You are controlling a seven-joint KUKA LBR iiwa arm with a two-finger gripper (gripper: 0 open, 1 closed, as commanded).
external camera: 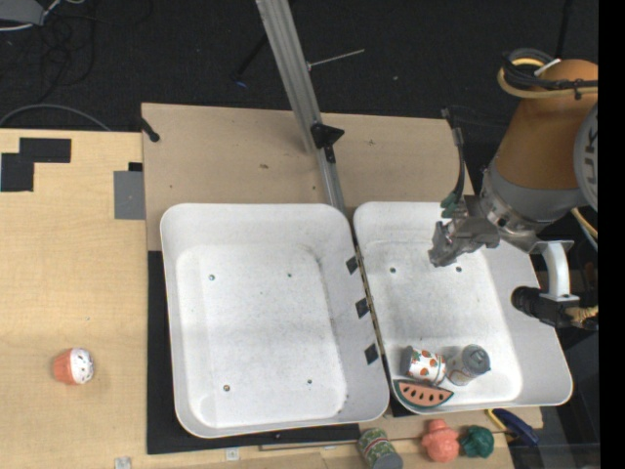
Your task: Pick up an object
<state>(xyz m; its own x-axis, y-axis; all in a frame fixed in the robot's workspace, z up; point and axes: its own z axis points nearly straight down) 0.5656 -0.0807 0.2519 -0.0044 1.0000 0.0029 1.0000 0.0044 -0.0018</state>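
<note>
My gripper (445, 249) hangs over the upper middle of the right bin (527, 384), with the grey and orange arm behind it at the right. Nothing shows between its fingers. At the bin's front edge lie a white piece with red spots (425, 364), a grey round object (472, 361) and a watermelon slice (424, 395). The gripper stands well above and behind these three.
The left bin (195, 262) sits beside the right one. A red and white ball (73, 366) rests on the wooden bench at far left. Small toys, red (439, 441), green (478, 442) and a dark can (376, 447), lie in front of the bins. A metal rail (298, 76) slants behind.
</note>
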